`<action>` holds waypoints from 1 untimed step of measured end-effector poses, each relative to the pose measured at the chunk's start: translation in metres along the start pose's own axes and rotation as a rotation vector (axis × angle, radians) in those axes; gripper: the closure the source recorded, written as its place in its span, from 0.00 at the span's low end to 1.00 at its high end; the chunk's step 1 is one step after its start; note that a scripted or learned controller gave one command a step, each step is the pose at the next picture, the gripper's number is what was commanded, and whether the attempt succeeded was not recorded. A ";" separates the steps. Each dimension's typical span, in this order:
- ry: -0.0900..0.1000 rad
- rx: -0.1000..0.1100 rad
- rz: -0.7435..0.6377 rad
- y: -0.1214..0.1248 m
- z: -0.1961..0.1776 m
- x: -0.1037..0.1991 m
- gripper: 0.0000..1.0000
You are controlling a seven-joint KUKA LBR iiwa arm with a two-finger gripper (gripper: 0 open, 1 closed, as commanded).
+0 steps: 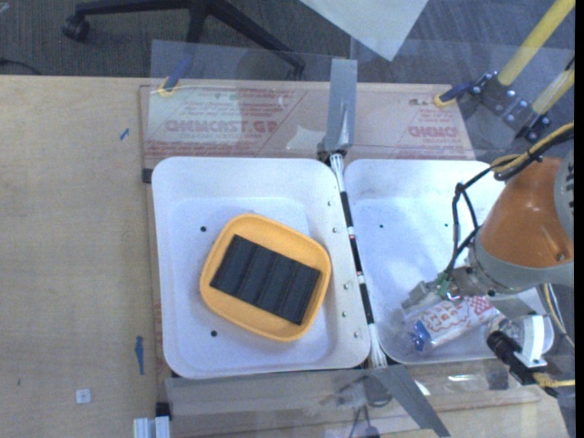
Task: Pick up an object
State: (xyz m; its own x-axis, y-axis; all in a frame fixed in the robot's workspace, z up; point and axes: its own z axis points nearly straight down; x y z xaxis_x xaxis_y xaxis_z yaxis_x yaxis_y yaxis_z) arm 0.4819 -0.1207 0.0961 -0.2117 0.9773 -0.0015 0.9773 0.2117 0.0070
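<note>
Camera view, fixed above the bench. I see two shallow bins side by side: the left bin holds a yellow tray with a dark ribbed insert, lying flat and slightly turned. The right bin holds a small packet, white with red print and a blue end, lying in the near corner close to the bin's front wall. My arm, grey with an orange band, reaches in from the right, and its gripper sits low, just above or touching the packet's upper edge. I cannot tell how far the fingers are parted, nor whether they have anything between them; the wrist hides them.

Risk, as I judge it: the packet looks thin and crinkly and sits tight against the wall and corner, so a closing grasp could skid over it or push it against the wall instead of pinching it.

Surface and room: a tan wooden bench with clear sheeting behind the bins, blue tape marks, an office chair base on grey carpet beyond
</note>
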 end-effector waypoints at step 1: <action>-0.001 0.006 0.299 -0.014 -0.028 -0.055 0.00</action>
State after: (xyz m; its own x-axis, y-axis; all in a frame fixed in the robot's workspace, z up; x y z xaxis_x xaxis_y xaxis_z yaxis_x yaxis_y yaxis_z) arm 0.4793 -0.1779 0.1237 0.0853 0.9964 -0.0017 0.9964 -0.0853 0.0011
